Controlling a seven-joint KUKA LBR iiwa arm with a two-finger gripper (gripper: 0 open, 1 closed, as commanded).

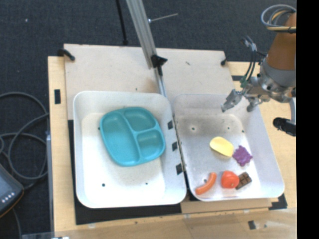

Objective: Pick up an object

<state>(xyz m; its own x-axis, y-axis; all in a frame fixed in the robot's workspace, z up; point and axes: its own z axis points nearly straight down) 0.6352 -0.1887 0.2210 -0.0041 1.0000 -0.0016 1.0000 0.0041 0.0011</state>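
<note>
From the overhead camera view, the gripper [241,99] hangs over the far right corner of the right bin [199,114], its fingers spread with nothing between them, well apart from the toys gathered at the near end — a yellow piece [222,146], a purple piece [242,155], an orange-red round piece [229,179], an orange carrot-like piece [206,183] and a small brown block [243,179]. The yellow piece looks the best target — it lies nearest with bare floor on its far side, so I would centre the fingers over it and descend straight, keeping clear of the purple piece just beside it. The left bin [84,108] holds a teal divided plate [132,136], a poorer pick in my judgement.

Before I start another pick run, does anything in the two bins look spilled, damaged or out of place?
Nothing stands out. The teal divided plate lies flat in the left bin, turned askew to its walls. The toy foods sit in the right bin, with nothing spilled.
</note>
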